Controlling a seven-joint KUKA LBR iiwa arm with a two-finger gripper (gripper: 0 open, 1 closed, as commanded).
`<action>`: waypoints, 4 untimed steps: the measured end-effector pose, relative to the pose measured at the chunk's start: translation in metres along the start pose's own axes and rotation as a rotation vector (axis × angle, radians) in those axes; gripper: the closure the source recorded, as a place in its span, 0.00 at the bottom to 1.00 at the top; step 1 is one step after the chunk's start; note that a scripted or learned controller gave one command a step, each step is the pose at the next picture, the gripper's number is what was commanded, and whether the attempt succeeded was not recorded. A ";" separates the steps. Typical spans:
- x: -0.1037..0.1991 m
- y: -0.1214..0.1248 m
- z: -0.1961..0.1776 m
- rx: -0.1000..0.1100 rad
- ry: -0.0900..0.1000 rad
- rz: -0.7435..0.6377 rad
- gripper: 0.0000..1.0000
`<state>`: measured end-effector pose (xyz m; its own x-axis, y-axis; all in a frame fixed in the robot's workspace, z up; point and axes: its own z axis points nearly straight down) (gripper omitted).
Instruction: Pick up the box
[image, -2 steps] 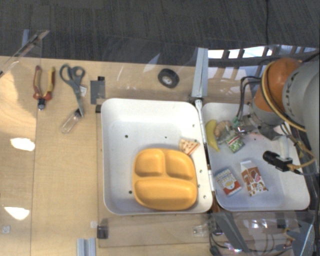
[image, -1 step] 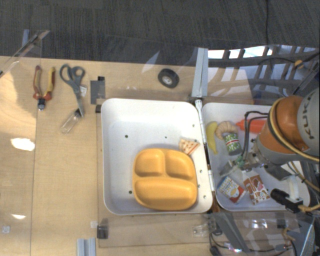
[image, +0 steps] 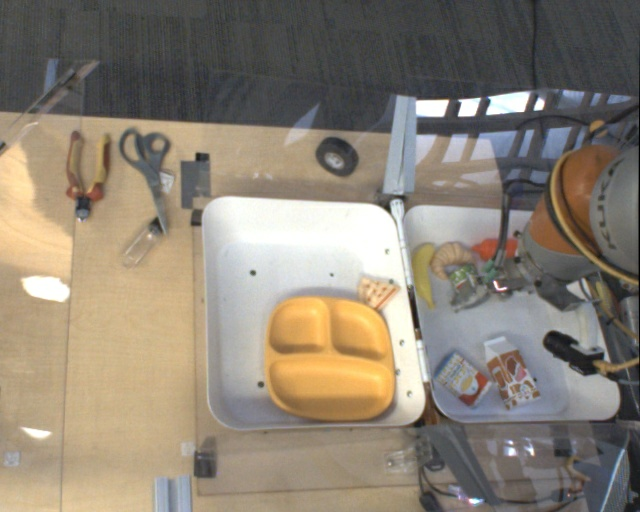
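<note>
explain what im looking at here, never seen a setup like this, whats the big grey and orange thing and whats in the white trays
This is a single camera fixed above a wooden bench, looking down at a slant. The big grey and orange thing at the right is a robot arm reaching in; its gripper hangs over the right shallow white bin. I cannot tell whether it holds anything.

The left shallow white bin contains a yellow three-compartment plastic tray and a small patterned wedge-shaped packet. The right bin contains a yellow banana and two small printed cardboard boxes, plus a few small items under the gripper that are too jumbled to name.

Beside the bins lie red-handled pliers, grey scissors and a black tape roll.
</note>
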<state>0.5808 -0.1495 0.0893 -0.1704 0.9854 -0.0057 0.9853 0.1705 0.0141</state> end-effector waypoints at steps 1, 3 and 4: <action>0.018 0.056 0.002 0.003 0.002 -0.094 0.00; -0.017 -0.028 -0.001 0.002 0.002 -0.346 0.00; -0.002 0.012 0.000 0.001 0.002 -0.071 0.00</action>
<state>0.5929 -0.1495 0.0891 -0.2404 0.9707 -0.0046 0.9706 0.2404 0.0128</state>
